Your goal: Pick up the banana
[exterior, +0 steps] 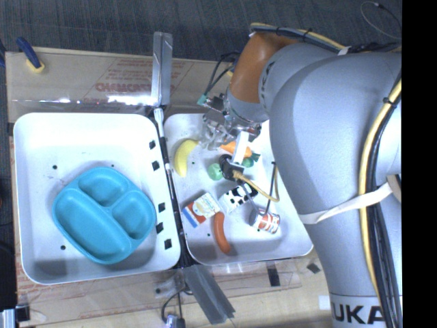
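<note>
A: Take the overhead camera. Where is the banana (184,156)?

B: In the right bin (293,251), at its upper left, close to the wall that divides it from the left bin (34,142). It lies on the white floor, roughly upright in the picture and slightly curved.

A: And the gripper (220,134)?

B: It hangs over the upper part of the right bin, just to the right of the banana's upper end. The grey arm (328,128) comes in from the right with its orange band (254,60) above the wrist.

A: Are the jaws wide or narrow?

B: I cannot tell. That part is a dark, cluttered tangle of metal and cables. I see nothing clearly held, and the banana lies in the bin beside it.

A: What else is in that bin?

B: A green thing (217,170) and an orange piece (230,148) just below the gripper, a black-and-white patterned item (238,196), a small carton (203,210) with red and blue on it, a reddish sausage (220,233) near the bottom edge, and a small can (268,222) at the lower right.

A: And the left bin?

B: A blue divided plate (102,214), three compartments, set toward the lower middle.
</note>
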Available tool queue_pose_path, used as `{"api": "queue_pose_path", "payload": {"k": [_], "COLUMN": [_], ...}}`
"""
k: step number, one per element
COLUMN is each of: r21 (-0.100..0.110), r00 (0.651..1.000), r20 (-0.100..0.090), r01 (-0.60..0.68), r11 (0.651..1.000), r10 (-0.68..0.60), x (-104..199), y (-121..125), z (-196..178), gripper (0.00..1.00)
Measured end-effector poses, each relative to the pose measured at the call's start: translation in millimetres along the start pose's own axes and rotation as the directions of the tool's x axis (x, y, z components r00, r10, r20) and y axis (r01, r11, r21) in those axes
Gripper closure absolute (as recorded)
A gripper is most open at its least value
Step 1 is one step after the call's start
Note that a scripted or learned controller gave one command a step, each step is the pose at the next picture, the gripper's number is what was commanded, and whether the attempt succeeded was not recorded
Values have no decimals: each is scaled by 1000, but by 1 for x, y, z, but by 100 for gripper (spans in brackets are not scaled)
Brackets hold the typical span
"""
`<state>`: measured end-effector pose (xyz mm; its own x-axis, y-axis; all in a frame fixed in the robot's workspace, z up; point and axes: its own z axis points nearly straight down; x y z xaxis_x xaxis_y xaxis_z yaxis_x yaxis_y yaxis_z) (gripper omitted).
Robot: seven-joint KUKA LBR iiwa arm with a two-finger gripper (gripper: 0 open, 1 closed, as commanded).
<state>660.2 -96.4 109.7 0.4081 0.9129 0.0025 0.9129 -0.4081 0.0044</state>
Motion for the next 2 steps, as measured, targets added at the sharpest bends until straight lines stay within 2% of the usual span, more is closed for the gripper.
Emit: {"api": "queue_pose_path", "payload": {"k": [1,2], "r21": [10,11], "r00": [991,991], "r20": [5,5], "r01": [-133,-133], "r11": [991,991], "r10": [133,133], "x": [-46,-46], "y": [-23,-23], "z": [-42,-42], "gripper": [100,0]}}
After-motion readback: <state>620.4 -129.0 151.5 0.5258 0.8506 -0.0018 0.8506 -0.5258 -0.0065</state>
